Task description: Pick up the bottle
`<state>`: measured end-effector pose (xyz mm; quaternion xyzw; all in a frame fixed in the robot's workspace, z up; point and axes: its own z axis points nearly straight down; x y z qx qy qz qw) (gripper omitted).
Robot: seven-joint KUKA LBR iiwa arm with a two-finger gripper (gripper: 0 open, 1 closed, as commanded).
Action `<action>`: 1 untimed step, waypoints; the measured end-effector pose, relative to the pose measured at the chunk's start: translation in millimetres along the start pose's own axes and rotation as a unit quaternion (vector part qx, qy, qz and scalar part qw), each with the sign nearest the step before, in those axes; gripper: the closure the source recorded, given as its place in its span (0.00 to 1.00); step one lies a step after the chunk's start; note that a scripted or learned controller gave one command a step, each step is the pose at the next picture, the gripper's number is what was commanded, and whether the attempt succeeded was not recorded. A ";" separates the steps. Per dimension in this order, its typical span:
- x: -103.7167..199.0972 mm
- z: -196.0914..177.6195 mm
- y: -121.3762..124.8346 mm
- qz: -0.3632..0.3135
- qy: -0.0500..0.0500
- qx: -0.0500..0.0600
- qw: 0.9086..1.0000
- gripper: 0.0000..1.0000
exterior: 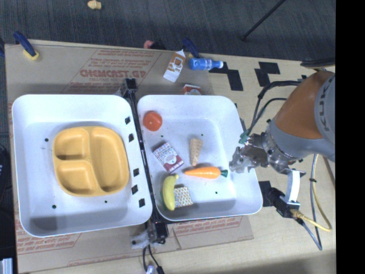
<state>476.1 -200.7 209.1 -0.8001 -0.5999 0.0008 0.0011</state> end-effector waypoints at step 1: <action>-3.7 8.9 0.7 0.090 0.000 0.000 0.996 1.00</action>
